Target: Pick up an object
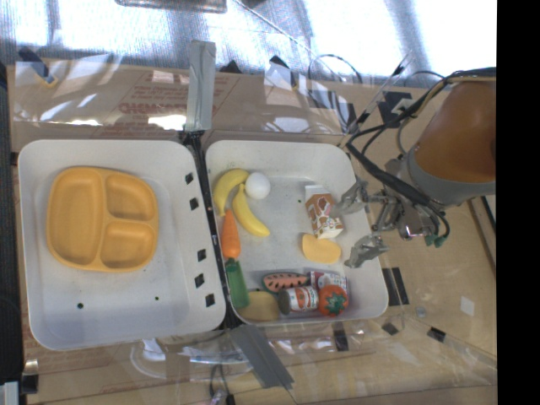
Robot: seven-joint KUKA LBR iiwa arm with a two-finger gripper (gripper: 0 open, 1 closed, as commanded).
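- Object to pick: nothing chosen yet; all candidates sit in the right bin (359,175), centre-right of frame.
- Nearest the gripper (361,224): small carton (323,214) and, just below it, a yellow wedge-like piece (321,249), both toward the bin's right wall.
- Upper left of that bin: two bananas (235,199) with a white ball (257,186) touching them.
- Along the divider: carrot (230,234), then a green item (236,283) below it.
- Bottom of that bin is crowded: potato-like lump (262,306), can (298,300), tomato (333,299), a red slice-shaped piece (284,282), all touching or nearly so.
- Left bin (34,251) holds just a yellow divided tray (103,218).
- Gripper sits at the right rim of the right bin, fingers spread apart, one above the other in frame, nothing between them.
- Arm (456,142) comes in from right of frame, orange band visible, cables looping around the wrist.
- Risk: gripper looks to be over the bin wall, so a straight descent could hit the rim instead of an item.
- Risk: carton and wedge lie close together; a wide close could nudge one or clip both.
- Risk: carton looks tilted or lying over, so fingers may slide off it.
- Risk: the bottom cluster is too packed for fingers to get between; can and tomato likely roll.
- Risk: loose cables could snag on the bin wall during a reach.
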